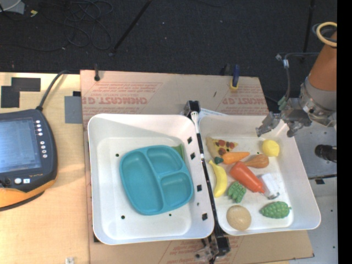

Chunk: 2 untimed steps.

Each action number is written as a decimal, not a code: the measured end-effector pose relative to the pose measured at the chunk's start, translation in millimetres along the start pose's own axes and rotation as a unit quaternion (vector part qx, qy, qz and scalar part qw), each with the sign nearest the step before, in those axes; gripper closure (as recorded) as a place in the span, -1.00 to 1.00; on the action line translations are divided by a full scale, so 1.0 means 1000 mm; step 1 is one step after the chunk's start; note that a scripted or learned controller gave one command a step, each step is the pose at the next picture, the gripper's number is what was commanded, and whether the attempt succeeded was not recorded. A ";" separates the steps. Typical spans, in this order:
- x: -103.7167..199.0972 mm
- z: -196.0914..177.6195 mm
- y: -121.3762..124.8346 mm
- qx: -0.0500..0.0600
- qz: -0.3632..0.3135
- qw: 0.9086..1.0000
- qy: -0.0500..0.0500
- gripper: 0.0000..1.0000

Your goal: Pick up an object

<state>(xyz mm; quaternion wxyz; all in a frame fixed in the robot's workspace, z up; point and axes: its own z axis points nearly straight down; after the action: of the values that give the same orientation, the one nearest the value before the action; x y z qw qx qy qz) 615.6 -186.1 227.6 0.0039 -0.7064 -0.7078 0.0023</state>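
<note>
Teal tray (155, 179): one; white bins (104, 147): two; banana (219, 179): one.

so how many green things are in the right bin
2 clearly: a small dark green piece beside the banana near the bin's middle, and a lighter bumpy one near the front right corner. More may be hidden under other food.

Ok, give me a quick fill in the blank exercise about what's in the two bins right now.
1. The teal divided tray lies in the ____ bin.
2. The lemon lies in the bin that also holds a yellow ____.
3. The gripper hovers above the right bin's far ____ corner.

Missing words: left; banana; right
</note>
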 end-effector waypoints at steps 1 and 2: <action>-0.008 0.148 -0.013 -0.001 0.000 1.000 0.000 -1.00; -0.009 0.136 -0.012 0.001 0.000 1.000 0.000 1.00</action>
<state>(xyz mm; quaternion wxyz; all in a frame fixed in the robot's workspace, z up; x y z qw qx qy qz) 602.7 -195.3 91.4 0.0049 -0.7065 -0.7077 0.0029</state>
